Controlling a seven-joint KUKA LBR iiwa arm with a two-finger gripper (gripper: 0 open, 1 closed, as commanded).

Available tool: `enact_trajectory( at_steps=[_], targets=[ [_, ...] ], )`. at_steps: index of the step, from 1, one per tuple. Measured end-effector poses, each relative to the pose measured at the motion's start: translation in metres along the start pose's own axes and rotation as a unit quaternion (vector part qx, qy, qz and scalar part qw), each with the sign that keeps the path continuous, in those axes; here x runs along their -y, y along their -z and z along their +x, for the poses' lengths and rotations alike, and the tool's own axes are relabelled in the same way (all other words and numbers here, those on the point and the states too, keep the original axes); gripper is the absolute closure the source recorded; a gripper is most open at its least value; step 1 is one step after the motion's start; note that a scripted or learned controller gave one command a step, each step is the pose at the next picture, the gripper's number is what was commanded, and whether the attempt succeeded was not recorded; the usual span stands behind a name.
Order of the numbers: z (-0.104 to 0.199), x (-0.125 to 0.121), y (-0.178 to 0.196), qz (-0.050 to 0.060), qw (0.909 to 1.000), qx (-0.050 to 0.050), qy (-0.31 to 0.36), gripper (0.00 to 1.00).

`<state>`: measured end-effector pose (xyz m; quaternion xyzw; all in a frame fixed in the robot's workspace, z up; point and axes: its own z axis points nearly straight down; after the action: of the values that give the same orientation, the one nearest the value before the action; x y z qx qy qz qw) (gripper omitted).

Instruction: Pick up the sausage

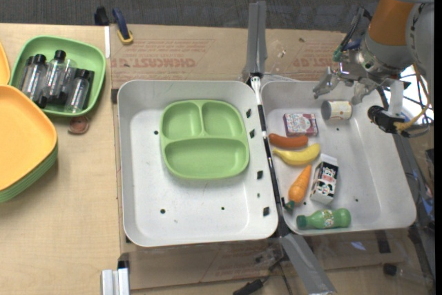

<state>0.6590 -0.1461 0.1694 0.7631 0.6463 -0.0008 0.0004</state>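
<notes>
left bin (pixel 138 169) has a green divided plate (pixel 204 138). right bin (pixel 376 179) has the sausage (pixel 288 141) near its left wall, touching the banana (pixel 298 155) below it. tool (pixel 343 94) hangs over the far side, spread open, gripping nothing.

The sausage (pixel 288 141), reddish-orange, smooth and slightly curved, is laid flat and crosswise on the right bin's floor. It is seen below and left of the gripper (pixel 338 94), well apart from it.
</notes>
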Motion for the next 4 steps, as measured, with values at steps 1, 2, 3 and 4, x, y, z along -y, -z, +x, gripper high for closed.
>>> enact_trajectory(
  at_steps=[1,2,3,4],
  targets=[
    [0.000,0.000,0.008,0.000,1.0000,0.001,0.002,1.00],
    [-0.053,0.042,0.129,0.001,0.9863,0.001,-0.165,1.00],
    [-0.054,0.021,0.048,0.003,0.8971,0.001,-0.442,1.00],
    [-0.034,0.004,-0.006,0.002,0.8378,0.001,-0.546,1.00]
  ],
)
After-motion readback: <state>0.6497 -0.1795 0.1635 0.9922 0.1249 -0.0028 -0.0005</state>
